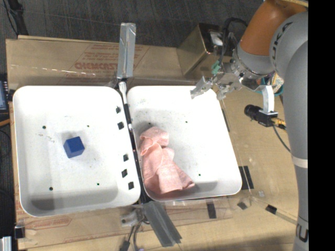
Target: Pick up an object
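Observation:
A small blue cube point(74, 146) sits on the floor of the left bin point(31, 192). A crumpled pink cloth point(159, 163) lies in the right bin point(209, 145), against its near-left side. My gripper point(211, 90) hangs over the far right corner of the right bin, well away from the cloth and up off the floor. Its two fingers point(198, 91) are spread apart with nothing between them.
The two white bins stand side by side on a cardboard sheet point(63, 61), joined by a clamp bar point(125, 46) at the far side. A tan box point(196, 48) stands behind the right bin. A black cable plug point(259, 114) hangs off the arm at the right.

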Controlling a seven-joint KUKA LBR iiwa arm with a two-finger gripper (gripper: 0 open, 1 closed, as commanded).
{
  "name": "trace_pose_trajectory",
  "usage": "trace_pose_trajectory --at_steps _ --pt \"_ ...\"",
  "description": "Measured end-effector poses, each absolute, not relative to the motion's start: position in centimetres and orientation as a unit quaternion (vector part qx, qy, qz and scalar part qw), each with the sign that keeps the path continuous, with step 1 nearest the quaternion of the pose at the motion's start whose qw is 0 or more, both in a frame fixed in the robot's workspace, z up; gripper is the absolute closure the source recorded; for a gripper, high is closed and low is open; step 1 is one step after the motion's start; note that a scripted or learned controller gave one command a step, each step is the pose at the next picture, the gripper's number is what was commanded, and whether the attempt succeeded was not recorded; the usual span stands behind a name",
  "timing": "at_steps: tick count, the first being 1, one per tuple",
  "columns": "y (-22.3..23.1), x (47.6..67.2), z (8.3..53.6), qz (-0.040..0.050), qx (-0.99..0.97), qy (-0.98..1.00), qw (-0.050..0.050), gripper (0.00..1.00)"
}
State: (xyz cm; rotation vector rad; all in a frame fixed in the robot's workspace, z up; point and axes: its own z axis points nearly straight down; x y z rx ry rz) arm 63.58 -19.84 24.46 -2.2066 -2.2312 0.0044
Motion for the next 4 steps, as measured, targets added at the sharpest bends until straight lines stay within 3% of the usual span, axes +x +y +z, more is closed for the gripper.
trace_pose_trajectory --at_steps 1,2,3,4 --pt "-14.5 62.2 12.6 0.0018 -0.698 -0.716 0.002 0.00" --pt "-10.3 57.0 9.1 0.0013 -0.679 -0.734 0.002 0.00" --pt "-13.8 62.0 11.4 0.0000 -0.608 -0.794 0.000 0.00" --pt "-11.0 53.9 9.2 0.0003 -0.564 -0.826 0.001 0.00"
